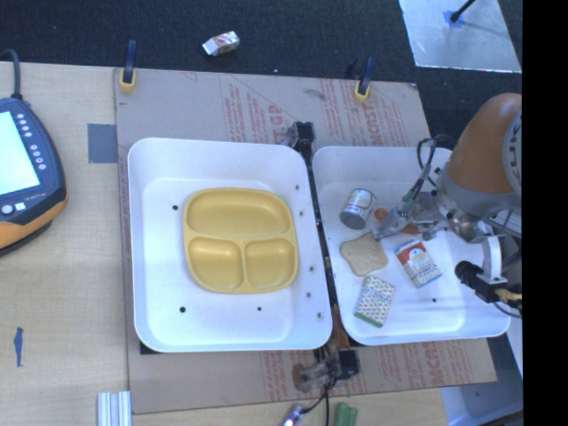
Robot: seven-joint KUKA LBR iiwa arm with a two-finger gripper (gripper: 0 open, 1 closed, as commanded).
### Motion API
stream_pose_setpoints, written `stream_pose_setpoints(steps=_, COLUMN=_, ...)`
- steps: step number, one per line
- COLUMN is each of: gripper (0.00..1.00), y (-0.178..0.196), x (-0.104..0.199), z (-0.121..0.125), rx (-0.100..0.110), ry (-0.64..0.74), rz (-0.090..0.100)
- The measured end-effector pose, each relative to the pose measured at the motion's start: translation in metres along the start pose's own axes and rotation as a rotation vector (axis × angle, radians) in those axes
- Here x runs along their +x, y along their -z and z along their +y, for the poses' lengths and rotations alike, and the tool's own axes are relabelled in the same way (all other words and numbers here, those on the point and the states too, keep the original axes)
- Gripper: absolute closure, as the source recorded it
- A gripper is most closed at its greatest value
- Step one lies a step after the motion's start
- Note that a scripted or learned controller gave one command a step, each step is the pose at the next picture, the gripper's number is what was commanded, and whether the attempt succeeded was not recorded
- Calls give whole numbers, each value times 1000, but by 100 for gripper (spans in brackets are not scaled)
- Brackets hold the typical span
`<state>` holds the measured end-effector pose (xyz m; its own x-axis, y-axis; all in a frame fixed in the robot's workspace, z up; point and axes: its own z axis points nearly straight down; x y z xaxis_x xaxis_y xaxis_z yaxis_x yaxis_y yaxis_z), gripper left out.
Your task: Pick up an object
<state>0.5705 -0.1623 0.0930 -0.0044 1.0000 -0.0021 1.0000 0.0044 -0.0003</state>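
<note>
Objects are lying in the right bin (461, 327): a small tin can (357, 209), a tan flat piece (365, 254), a patterned packet (375, 300) and a red-and-white carton (418, 264). The hand (401, 223) is hovering just above the carton, near the can; whether it is wide or narrow cannot be told. A yellow divided tray (240, 238) is sitting in the left bin (151, 264)
</note>
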Motion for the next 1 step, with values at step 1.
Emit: stream_pose_setpoints(steps=1, gripper=0, y=15, x=31, z=61, rx=1, ry=-1, rz=3)
